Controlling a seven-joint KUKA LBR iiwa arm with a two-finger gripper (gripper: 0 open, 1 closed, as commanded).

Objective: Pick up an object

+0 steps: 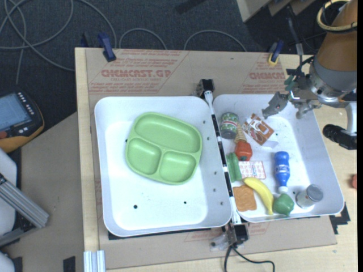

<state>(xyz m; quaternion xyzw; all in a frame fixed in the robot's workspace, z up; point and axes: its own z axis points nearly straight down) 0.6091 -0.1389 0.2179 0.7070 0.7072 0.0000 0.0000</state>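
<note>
My gripper (290,107) hangs over the far part of the right bin (323,152), its fingers spread open with nothing between them. Just left of and below it lies a brown snack packet (260,129). Further down the bin are a green can (229,123), a red bottle-like toy (243,149), a blue bottle (281,169), a banana (260,191), a toast slice (244,198), a green apple (283,204) and a small grey can (313,194).
The left bin (113,191) holds a green divided plate (164,148). A green stick-shaped item (233,166) and a pink-and-white card (253,169) lie by the right bin's left wall. The arm's orange band (338,49) stands above the bin's far right corner.
</note>
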